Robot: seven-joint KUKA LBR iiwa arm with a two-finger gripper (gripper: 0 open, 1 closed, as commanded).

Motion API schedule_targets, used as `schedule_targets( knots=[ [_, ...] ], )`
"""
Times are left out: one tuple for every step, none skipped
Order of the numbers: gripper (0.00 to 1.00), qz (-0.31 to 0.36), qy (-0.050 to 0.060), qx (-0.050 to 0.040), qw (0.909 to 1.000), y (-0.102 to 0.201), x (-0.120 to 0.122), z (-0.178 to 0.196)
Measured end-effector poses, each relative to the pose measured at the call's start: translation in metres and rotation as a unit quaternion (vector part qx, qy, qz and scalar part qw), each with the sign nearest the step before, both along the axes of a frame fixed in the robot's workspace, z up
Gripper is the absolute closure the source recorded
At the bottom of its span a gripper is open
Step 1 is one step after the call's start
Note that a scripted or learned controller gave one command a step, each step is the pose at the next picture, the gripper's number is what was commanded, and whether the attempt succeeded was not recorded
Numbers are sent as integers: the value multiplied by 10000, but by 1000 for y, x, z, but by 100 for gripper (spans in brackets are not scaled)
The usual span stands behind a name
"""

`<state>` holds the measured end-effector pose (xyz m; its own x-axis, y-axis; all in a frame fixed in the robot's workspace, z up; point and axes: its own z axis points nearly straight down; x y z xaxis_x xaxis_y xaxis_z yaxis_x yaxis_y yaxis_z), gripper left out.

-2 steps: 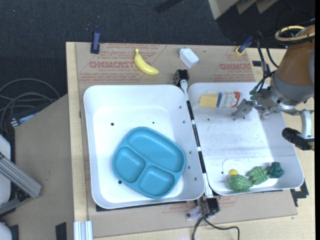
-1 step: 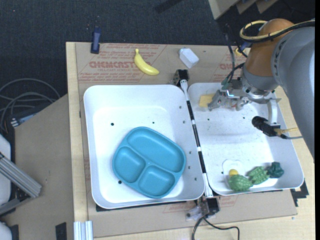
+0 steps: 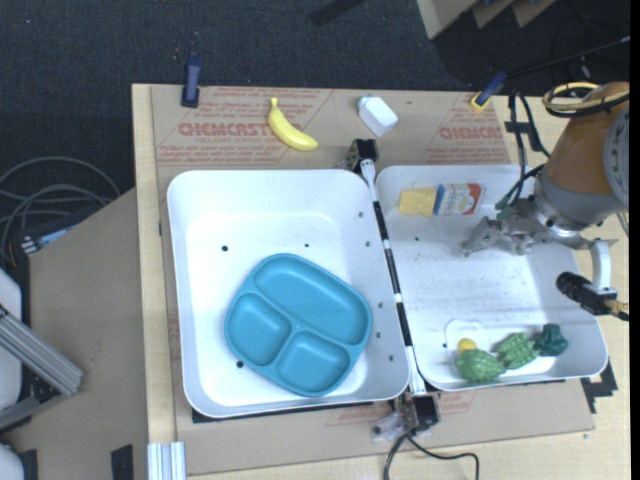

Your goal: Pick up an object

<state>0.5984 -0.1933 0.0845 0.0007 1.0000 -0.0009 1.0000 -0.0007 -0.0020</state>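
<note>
White right bin [image 3: 560, 368]: claw [image 3: 497, 238] low mid-bin, fingers spread, nothing between. Box [image 3: 441, 200] just beyond, green toy [image 3: 497, 359] at near edge. Step: approach. Next: centre over box, descend, close.

Look past the far edge of the two bins [image 3: 180, 193] and you see a brown cardboard sheet [image 3: 225, 108] with red letters on it. A yellow banana [image 3: 290, 128] lies on it, behind the left bin. A little white block [image 3: 377, 115] lies to the right of the banana. A dark blue clip [image 3: 191, 78] sits at the far left corner. On the left, grey cables [image 3: 50, 203] curl on the dark floor [image 3: 100, 28].
</note>
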Motion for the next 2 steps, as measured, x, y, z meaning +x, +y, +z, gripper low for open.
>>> schedule_targets(
  knots=[
    [0,14,-38,-2,10000,22,50,107],
    [0,9,-18,0,10000,37,66,18]
  ],
)
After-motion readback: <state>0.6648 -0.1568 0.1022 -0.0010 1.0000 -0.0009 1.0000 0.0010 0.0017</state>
